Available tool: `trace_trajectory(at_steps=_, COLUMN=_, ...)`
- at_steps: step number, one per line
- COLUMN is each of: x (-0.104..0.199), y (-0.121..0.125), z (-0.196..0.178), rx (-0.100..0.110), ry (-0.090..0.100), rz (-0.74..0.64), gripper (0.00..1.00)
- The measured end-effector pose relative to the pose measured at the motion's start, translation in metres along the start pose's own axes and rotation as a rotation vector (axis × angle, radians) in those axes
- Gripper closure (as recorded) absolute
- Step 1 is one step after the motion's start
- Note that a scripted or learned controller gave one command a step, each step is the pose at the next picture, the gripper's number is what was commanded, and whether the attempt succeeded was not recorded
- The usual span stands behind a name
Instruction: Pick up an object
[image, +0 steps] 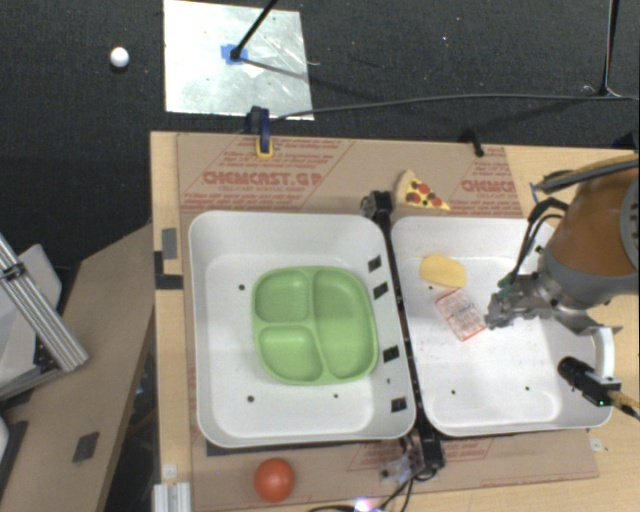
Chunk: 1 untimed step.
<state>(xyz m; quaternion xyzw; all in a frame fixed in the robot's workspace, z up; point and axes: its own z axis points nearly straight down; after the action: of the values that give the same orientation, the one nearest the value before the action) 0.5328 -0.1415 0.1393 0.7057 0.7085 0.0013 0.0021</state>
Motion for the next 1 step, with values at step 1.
trace_trajectory(at_steps=1, x=0.0033, y=-0.0002, z=-0.0435, rx=0.0, ry=0.0, rz=0.0, gripper=1.0)
